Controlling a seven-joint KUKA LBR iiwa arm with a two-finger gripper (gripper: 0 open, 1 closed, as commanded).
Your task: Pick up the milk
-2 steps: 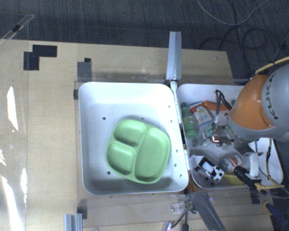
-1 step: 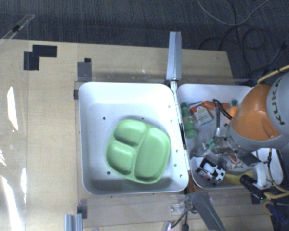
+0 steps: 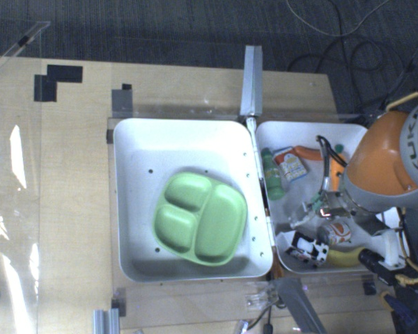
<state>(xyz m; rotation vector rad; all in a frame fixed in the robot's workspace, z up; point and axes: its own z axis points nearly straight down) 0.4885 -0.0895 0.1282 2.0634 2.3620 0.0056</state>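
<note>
- You have two white bins side by side: the left bin [image 3: 132,186] in the middle of the frame holds a green divided plate [image 3: 200,218], and the right bin [image 3: 279,134] at the right holds the clutter.
- The arm [image 3: 386,162] with its orange band covers the right part of that bin, so plan your view around it.
- The gripper [image 3: 325,211] sits low over the lower middle of the right bin; you cannot tell how its fingers stand.
- The milk looks to be the small black-and-white carton [image 3: 308,249] at the lower right of the frame, just beside a banana [image 3: 343,257] and below the gripper.
- A green bottle [image 3: 271,176] and an orange-red packet [image 3: 290,165] lie higher up, apart from the carton.
- Come down straight over the carton, clear of the banana and the bin wall.
</note>
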